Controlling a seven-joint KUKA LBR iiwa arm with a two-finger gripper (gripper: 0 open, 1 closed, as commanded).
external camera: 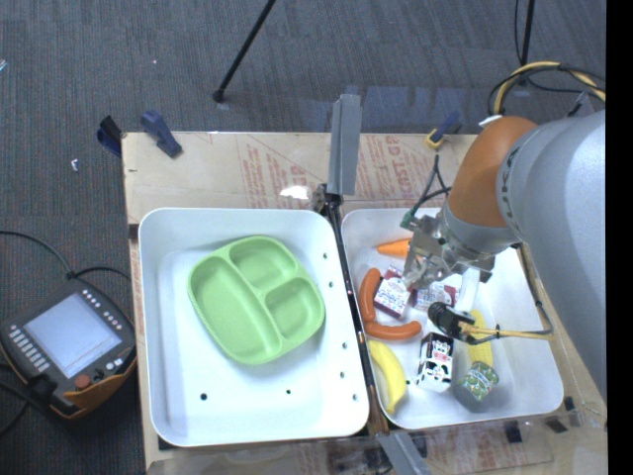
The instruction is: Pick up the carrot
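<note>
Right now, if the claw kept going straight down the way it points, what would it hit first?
Probably the small red-and-white carton under the claw, not the carrot, which lies just up and left. Depth is unclear from this slant.

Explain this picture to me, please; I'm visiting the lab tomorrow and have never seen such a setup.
One camera looks down at a slant on a bench with two shallow white bins. The grey robot arm, orange-banded above the wrist, reaches in from the right. Its gripper hangs low over the right bin, beside the carrot; I cannot tell whether it holds anything. That bin also has two sausages, a banana, small cartons and a jar. The left bin holds a green divided plate. A control pad lies on the floor.
</note>
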